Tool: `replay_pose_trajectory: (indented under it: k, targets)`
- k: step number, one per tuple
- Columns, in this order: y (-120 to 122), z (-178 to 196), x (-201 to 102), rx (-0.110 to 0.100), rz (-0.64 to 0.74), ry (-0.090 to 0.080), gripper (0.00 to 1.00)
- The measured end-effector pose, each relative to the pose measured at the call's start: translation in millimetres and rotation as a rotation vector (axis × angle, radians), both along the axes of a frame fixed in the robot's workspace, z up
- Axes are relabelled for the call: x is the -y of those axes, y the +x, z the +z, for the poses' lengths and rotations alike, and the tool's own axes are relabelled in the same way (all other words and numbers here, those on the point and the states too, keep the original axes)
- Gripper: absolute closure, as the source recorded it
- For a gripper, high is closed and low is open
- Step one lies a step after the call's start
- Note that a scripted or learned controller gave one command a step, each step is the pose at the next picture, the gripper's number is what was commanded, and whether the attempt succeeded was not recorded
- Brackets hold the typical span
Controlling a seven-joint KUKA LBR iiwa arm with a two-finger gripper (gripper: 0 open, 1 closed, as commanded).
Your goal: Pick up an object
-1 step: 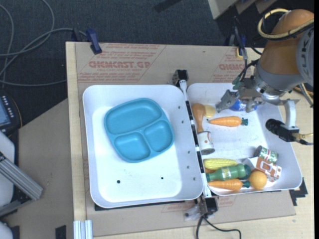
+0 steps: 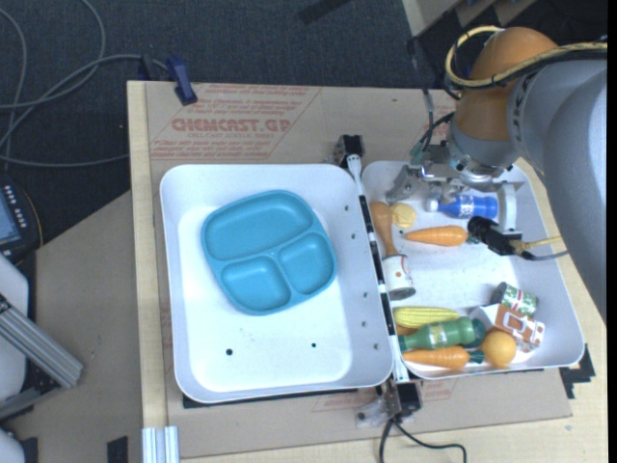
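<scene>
— Where's the gripper [image 2: 436, 183]?
— Low over the right bin's [image 2: 554, 292] far edge; I cannot tell its finger state.
— Nearest objects?
— A blue bottle [image 2: 469, 205] beside it, an orange carrot [image 2: 437, 237] just nearer.

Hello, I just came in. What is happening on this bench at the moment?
A grey robot arm with an orange band reaches in from the right, and its hand is low over the far end of the right white bin, near a blue and white bottle and an orange carrot. Nothing is visibly held. More toy food lies at the near end. The left white bin holds a blue divided plastic plate.
</scene>
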State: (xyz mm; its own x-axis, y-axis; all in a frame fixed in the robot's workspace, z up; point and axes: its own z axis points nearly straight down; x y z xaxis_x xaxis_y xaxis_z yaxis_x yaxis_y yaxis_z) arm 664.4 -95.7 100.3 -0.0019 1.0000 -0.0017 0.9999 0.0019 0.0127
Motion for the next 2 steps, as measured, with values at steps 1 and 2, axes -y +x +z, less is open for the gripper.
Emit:
replay_pose_trajectory:
  k: [1, 2]
  targets:
    - [-63.4, -15.4, 31.1, -0.017, -0.005, 0.003, 0.0]
    - [-60.4, -5.1, 29.3, -0.011, -0.003, 0.002, 1.0]
